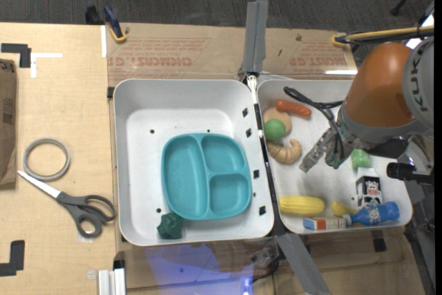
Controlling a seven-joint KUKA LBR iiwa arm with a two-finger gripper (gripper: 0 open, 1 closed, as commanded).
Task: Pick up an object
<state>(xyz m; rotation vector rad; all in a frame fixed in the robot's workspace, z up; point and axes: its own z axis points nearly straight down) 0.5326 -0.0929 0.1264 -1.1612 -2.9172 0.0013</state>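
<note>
- Centring the gripper (322, 159) over one thing alone is called for before any descent. It is seen above the bare floor of the right bin (319, 183) with its fingers spread apart, and nothing is held between them.
- No particular thing is named by the task. The croissant (284, 150), just beside the gripper on the side of the left bin (138, 148), is judged the nearest candidate. A small green piece (360, 159) lies just beside the gripper on the other side.
- The croissant is best taken across its thick middle and not by its curved tips. A green ball (275, 128) lies close against it and could be nudged; whether the two touch cannot be settled.
- A straight lift is advised, so that neighbouring things are not dragged along.
- The right bin also holds a carrot (293, 108) and a black spoon (312, 100) near the far wall. A corn cob (301, 204), a small yellow piece (339, 208), a small carton (369, 190) and a tube with a blue end (356, 218) are gathered near the front wall.
- The left bin holds a teal divided plate (206, 176) with nothing seen in its three compartments. A dark green lump (170, 225) lies just beside the plate's front corner.
</note>
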